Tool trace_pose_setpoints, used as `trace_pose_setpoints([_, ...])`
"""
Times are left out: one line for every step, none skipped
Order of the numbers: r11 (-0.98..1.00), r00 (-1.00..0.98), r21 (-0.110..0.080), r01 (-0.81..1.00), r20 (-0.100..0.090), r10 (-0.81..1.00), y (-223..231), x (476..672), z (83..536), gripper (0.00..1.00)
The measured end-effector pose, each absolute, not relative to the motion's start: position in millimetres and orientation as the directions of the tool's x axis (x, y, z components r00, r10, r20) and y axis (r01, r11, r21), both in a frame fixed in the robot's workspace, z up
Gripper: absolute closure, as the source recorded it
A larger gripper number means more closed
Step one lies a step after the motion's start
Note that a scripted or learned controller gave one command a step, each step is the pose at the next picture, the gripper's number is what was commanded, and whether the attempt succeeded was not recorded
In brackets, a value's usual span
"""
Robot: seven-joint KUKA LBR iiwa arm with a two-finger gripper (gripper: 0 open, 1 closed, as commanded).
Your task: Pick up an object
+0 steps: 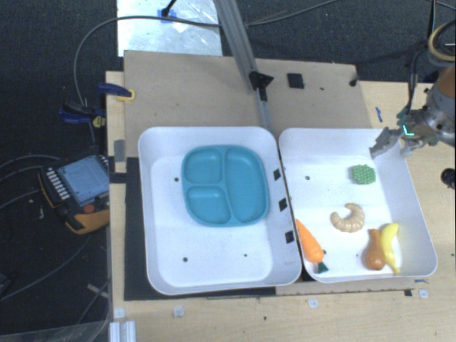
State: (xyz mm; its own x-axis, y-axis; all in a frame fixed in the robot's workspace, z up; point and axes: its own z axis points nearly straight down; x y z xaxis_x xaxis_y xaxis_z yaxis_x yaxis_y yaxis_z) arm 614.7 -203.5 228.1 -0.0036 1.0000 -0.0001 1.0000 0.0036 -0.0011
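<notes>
The grey metal tool [390, 142] hangs at the far right edge of the right-hand shallow white bin [335, 148], above its rim; its two fingers appear spread, with nothing between them. Behind it, the grey arm with its orange band [445, 91] enters from the right.

Nearest the tool lies a small green knobbly toy vegetable [363, 174], apart from the others. Below it rests a curled beige toy shrimp [348, 218], its arc open downward. At the near right corner a yellow toy banana [390, 245] lies touching an orange-brown rounded toy piece [375, 251], the banana's long axis running from far to near. An orange toy carrot [310, 243] sits against the bin's left wall, long axis slanting, with its dark green tip pointing toward the near edge.

The left-hand shallow white bin [164, 255] carries a teal plastic divided plate [225, 185] with three compartments.

Both bins stand on a tan board surface [192, 84] laid over dark carpeted floor [50, 41]. A grey metal pole [235, 27] slants across the far side. On the floor at left sit a blue-and-orange handheld control unit [77, 187] and trailing black cables [43, 164]. No legible writing can be made out.
</notes>
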Motion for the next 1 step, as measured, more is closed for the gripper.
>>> trace_pose_setpoints([0.004, -0.004, 0.002, 1.000, -0.001, 1.000, -203.5, 615.6, 229.8, 0.00])
